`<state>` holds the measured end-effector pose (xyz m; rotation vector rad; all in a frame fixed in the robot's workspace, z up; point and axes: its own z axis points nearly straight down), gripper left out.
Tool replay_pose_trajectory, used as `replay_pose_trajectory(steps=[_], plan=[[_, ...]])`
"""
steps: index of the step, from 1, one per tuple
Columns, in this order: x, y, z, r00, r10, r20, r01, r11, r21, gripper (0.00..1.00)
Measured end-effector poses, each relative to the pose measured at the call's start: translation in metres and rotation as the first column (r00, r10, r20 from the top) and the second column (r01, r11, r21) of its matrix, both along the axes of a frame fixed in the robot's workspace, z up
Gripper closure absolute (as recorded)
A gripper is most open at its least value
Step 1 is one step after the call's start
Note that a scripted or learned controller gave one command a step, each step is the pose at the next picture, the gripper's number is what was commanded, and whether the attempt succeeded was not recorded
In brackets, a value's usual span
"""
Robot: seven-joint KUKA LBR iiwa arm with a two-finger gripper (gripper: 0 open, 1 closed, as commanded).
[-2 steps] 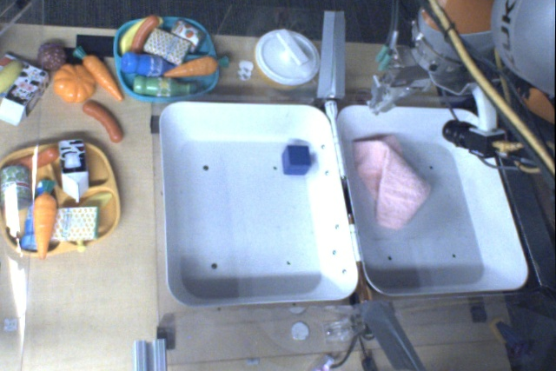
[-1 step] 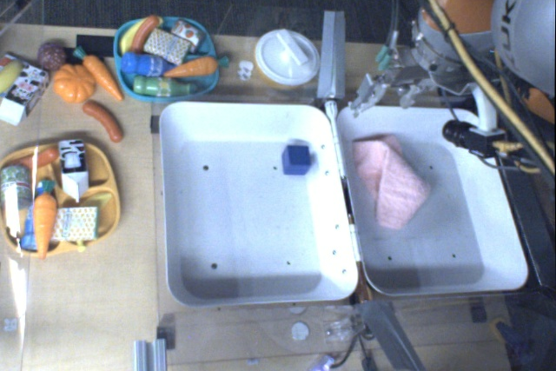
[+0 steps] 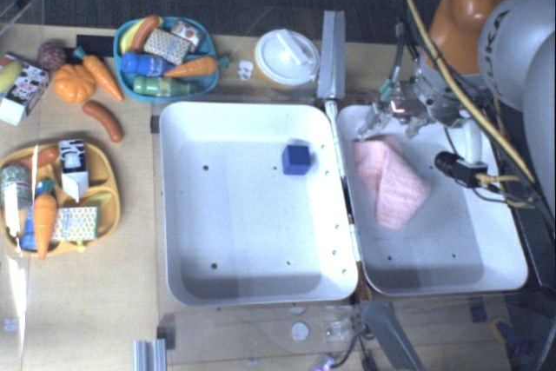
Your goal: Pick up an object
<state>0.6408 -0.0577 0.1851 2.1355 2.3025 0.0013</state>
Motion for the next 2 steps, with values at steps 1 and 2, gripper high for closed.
replay_pose_trajectory(steps=[1,2], plan=[[-0.014,-0.045,-0.045,0.995,-0.101,0.001,0.101,0.995,0.000,0.00],[-0.036,-0.088,-0.095,0.995,-0.098,0.013,0.098,0.995,0.000,0.00]])
